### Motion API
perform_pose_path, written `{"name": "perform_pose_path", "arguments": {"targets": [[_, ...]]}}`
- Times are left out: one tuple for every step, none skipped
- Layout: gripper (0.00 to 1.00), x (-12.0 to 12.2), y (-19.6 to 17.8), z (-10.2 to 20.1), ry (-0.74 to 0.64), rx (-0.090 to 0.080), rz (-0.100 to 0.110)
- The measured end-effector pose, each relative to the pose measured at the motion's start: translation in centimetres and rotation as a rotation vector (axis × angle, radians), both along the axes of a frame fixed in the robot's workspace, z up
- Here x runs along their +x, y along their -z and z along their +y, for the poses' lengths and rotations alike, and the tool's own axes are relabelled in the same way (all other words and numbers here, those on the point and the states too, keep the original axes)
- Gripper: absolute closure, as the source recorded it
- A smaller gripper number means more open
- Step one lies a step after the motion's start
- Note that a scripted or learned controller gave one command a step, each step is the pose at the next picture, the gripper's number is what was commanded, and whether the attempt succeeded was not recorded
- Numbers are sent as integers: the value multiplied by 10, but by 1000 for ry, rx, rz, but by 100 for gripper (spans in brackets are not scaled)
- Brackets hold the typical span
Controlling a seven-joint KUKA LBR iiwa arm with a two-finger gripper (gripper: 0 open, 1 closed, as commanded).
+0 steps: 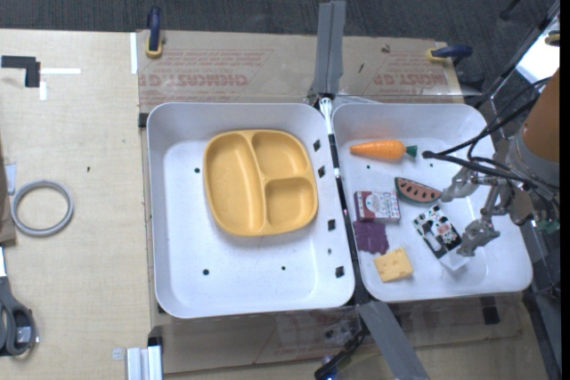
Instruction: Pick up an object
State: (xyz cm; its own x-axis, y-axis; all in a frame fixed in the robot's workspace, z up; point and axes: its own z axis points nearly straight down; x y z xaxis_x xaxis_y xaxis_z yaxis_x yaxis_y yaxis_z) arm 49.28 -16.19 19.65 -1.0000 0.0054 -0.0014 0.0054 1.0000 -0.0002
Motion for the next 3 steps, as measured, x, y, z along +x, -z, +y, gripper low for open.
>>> {"name": "perform_pose_path", "arguments": {"targets": [[0, 69, 97, 15, 210, 0, 0], [0, 134, 100, 41, 437, -1, 0], [0, 150, 108, 42, 775, -5, 35]]}}
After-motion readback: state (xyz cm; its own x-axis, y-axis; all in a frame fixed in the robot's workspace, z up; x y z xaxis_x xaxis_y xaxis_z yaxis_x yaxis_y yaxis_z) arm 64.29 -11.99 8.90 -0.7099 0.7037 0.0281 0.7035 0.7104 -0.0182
